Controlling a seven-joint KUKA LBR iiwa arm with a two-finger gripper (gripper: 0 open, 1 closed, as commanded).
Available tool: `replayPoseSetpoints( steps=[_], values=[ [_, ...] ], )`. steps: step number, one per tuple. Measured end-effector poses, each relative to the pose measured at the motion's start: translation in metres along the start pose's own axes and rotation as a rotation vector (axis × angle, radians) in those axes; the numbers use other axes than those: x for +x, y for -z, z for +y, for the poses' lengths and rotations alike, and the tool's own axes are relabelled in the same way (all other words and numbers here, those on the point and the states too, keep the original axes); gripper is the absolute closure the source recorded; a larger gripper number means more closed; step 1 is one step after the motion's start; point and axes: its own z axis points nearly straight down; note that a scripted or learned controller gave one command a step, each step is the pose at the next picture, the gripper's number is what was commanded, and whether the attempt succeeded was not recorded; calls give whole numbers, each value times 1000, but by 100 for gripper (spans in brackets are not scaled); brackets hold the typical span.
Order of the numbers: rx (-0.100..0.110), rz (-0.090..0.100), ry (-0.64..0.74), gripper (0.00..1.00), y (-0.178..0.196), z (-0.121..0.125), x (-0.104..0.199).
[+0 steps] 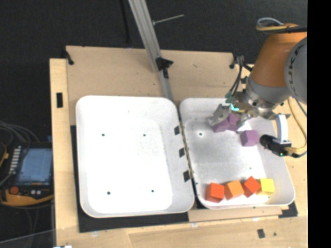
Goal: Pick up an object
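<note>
A purple block [224, 125] lies at the far end of the right bin [222, 161], right at the jaws [226, 117], which are down on it; whether they are closed on it I cannot tell. Judging by this, the pick is mid-attempt, nothing visibly lifted, while a second purple block [249, 137] sits just beside.

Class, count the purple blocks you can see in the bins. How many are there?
2, both in the right bin: one purple block under the hand, another just beside it. The arm may hide more.

Grey arm [295, 71] with broad orange band, pale cable loop on top, metallic tool [230, 115] with teal glint.
</note>
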Motion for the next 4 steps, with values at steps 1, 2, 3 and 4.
replayPoseSetpoints(
  steps=[1,2,3,4],
  values=[
    [-5,-1,-1,0,2,1,0],
    [1,-2,-4,0,-54,7,-8],
    [0,-2,-5,0,-107,7,-9],
    [-9,-2,-11,100,-92,9,-10]
  ],
)
